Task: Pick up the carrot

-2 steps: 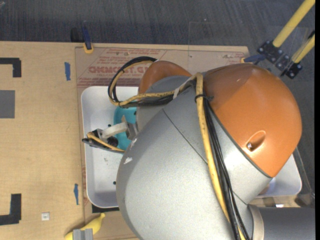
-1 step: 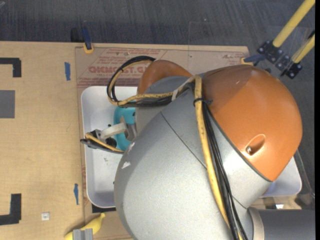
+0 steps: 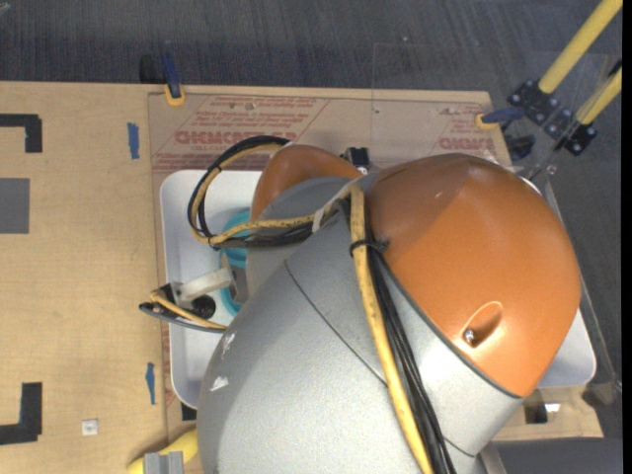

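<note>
arm (image 3: pixel 415 314): grey w/ orange band, very close to cam, covers most of both bins; reaches in from right, leans over left bin.
left bin (image 3: pixel 176 265): white, shallow; just its left wall + a strip of floor show, left of arm.
right bin (image 3: pixel 578 363): small white corner showing below-right of arm's orange band.
cables (image 3: pixel 222 181): black/yellow loop off arm, arcs over left bin's upper part; more run down arm body.
gripper: somewhere under arm, hidden; can't tell if clenched or released.
carrot: can't tell where; arm blocks bin contents.
teal bit (image 3: pixel 235 245): inside left bin, beside arm edge, partly hidden.
tabletop (image 3: pixel 79 294): tan board left of left bin, w/ black corner marks + blue tape bits.
</note>
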{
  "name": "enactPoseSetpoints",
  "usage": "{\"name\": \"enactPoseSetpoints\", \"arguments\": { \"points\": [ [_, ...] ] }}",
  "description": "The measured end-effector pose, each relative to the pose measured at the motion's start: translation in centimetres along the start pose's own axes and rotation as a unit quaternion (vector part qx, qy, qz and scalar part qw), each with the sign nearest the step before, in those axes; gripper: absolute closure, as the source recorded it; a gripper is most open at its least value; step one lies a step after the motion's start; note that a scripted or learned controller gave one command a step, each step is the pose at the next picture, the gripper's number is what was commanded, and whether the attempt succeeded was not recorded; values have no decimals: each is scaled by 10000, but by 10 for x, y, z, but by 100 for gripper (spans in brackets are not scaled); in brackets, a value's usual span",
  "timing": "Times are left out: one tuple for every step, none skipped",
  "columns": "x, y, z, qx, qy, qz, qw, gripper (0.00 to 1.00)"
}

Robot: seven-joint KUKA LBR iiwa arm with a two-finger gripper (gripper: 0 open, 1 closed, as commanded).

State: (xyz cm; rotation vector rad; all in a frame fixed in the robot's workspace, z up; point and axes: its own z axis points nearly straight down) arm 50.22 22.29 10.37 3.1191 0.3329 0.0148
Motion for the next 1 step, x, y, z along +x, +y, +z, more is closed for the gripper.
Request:
{"name": "enactPoseSetpoints", "arguments": {
  "points": [
    [-9, -1, 3, -9, 175, -74, 9998, 100]
  ]
}}
